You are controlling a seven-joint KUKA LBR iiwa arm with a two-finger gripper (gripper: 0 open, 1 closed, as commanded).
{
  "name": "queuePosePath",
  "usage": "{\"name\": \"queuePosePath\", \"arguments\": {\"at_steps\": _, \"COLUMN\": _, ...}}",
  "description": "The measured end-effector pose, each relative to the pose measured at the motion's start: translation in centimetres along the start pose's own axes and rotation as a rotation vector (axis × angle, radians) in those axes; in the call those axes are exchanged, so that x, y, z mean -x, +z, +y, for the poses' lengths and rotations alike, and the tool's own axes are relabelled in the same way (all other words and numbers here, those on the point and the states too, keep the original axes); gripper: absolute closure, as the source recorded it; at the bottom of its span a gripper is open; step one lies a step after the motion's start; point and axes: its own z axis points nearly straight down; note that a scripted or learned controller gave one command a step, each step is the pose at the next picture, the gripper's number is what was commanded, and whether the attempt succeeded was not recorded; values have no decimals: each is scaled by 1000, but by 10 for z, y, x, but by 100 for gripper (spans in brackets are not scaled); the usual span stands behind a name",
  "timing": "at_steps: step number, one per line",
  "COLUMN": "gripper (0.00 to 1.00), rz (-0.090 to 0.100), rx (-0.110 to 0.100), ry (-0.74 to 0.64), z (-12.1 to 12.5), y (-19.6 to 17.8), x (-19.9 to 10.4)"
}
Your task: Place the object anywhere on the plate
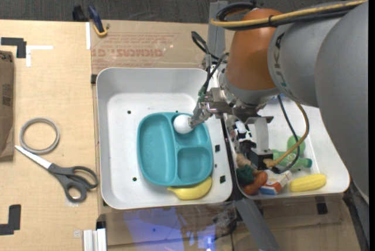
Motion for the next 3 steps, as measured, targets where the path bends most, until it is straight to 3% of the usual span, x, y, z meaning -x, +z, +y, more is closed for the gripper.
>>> {"name": "queuePosePath", "arguments": {"at_steps": 3, "gripper": 0, "rz": 0, "rx": 0, "ry": 0, "z": 0, "y": 0, "x": 0}}
